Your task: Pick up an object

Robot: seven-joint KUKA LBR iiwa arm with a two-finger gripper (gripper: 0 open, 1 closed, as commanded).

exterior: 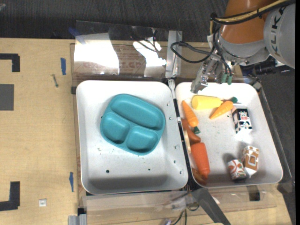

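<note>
The yellow block (205, 101) lies in the right bin (269, 139), long axis crosswise, just below the gripper (202, 81); the gripper seems empty, though its opening is unclear.

Tan bench top (33, 139), dark floor (93, 3)

A robotics lab: taped bench (37, 125), two white bins (89, 172), cabled arm (248, 18).

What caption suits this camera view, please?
Gripper above the right bin of toy food; teal tray in the left bin.
</note>
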